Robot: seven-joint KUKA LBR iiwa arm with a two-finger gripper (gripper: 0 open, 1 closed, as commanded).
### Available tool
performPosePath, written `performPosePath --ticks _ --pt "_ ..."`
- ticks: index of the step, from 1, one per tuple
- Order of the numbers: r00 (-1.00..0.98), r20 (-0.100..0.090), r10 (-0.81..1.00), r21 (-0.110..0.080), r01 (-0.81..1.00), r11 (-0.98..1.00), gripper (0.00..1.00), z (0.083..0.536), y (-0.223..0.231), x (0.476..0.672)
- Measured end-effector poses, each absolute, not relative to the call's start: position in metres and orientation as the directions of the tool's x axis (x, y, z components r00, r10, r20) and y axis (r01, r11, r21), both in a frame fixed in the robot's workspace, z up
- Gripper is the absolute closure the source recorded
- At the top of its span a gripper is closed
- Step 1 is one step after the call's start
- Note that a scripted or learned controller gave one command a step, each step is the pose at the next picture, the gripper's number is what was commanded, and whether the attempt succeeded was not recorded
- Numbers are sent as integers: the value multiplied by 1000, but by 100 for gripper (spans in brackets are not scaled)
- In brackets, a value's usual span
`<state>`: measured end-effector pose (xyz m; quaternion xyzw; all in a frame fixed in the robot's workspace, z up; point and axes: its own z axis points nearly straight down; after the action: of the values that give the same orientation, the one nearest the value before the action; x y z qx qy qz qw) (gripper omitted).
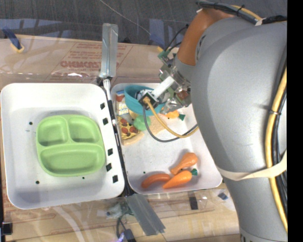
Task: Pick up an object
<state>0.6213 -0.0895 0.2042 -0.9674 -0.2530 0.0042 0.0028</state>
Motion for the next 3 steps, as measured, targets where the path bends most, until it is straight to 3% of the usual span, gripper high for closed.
performPosePath --ticks 1,2,3 --pt "912 13 410 12 410 -912 100 100 -160 566" --pt "978 -3 208 -3 208 -978 100 170 -135 591" --pt "975 -8 223 -6 223 -975 100 163 -140 543"
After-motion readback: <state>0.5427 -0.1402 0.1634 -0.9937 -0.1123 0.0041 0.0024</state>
